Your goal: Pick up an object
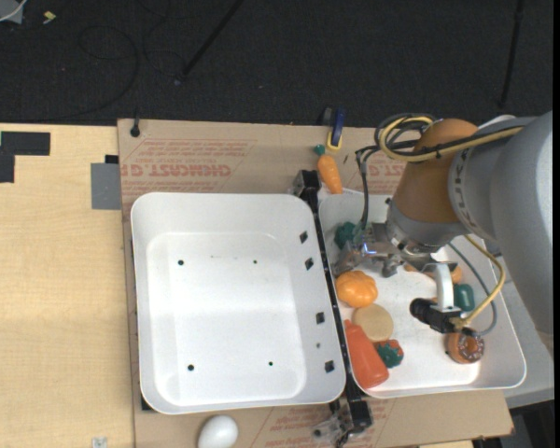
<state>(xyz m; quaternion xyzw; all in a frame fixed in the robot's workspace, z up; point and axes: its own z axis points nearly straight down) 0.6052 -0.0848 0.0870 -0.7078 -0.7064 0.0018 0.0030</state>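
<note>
My gripper (371, 250) is low in the back left part of the right bin (504, 376), reaching in from the right. A dark teal object (345, 234) lies just left of it, close to or touching it. In front of the gripper sits an orange round fruit (357, 288). Nearer the front come a tan disc (374, 323), a red-orange cylinder (367, 358) and a small teal piece (390, 351). A brown ring-shaped object (467, 346) lies at the front right, with a green piece (464, 297) behind it.
The left bin (154, 250) stands beside the right one, with a black divider (319, 269) between them. A small orange carrot (329, 174) rests at the right bin's back left corner. A white ball (217, 431) lies on the bench in front of the left bin.
</note>
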